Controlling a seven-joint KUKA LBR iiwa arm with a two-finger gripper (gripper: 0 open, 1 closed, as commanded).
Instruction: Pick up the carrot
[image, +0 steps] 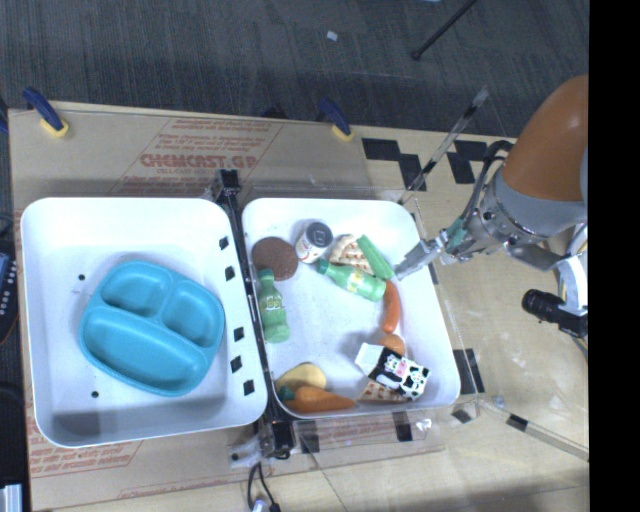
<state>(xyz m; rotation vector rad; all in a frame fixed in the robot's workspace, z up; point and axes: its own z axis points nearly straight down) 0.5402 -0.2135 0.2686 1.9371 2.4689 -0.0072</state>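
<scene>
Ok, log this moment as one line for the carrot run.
task: pick carrot | carrot: near edge of right bin, not held | gripper: over bin's right rim, above the orange sausage | tray: left bin

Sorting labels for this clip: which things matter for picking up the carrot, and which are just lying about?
For the job: carrot, hand, right bin.
Lying about: blue divided tray, green bottle, brown disc, small can, cow-print carton.

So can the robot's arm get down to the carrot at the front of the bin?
Probably yes. The carrot lies on top by the right bin's front wall, with nothing covering it. The gripper hovers near the far right rim. A yellow toy and the cow-print box crowd it, so grabbing could be fiddly.
</scene>
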